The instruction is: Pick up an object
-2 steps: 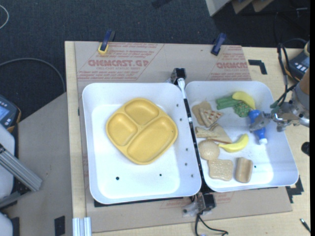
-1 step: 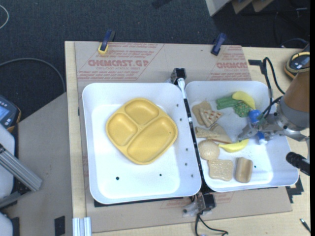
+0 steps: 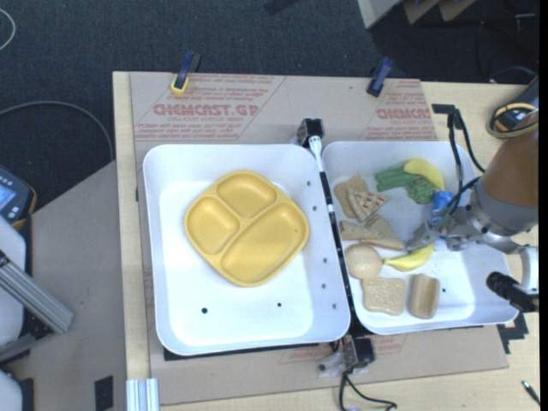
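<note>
The right bin point(image 3: 479, 311) holds several toy foods. A yellow banana point(image 3: 424, 171) and a green vegetable point(image 3: 396, 178) lie at the back. A waffle wedge point(image 3: 363, 202) and a tan cracker point(image 3: 370, 233) sit on the left. A pale round piece point(image 3: 364, 262), a toast slice point(image 3: 383, 295) and a bread roll point(image 3: 423, 295) lie at the front. My gripper point(image 3: 431, 232) is low in this bin, just above a small yellow banana piece point(image 3: 409, 259). A small blue piece point(image 3: 442, 200) shows right behind the gripper.
The left bin point(image 3: 171, 298) carries a yellow divided plate point(image 3: 247, 226). A black divider with a clamp point(image 3: 324, 204) runs between the bins. The grey arm with its orange band point(image 3: 514, 174) hangs over the right bin's right side.
</note>
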You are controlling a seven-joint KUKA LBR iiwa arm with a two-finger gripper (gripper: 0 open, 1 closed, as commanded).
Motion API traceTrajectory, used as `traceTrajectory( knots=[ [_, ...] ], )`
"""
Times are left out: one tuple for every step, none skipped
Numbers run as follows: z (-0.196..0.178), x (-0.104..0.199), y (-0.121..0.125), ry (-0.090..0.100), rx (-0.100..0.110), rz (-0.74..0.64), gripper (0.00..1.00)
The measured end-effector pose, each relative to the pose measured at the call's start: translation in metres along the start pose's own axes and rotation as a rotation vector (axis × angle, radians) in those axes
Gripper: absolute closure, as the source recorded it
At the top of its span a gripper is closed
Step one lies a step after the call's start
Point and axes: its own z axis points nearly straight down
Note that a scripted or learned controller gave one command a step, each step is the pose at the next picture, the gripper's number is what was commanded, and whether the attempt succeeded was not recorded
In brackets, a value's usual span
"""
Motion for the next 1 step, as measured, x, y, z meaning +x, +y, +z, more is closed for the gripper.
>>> traceTrajectory(
  knots=[
    [-0.0114, -0.0007, 0.0003, -0.002, -0.003, 0.001, 1.00]
  ],
)
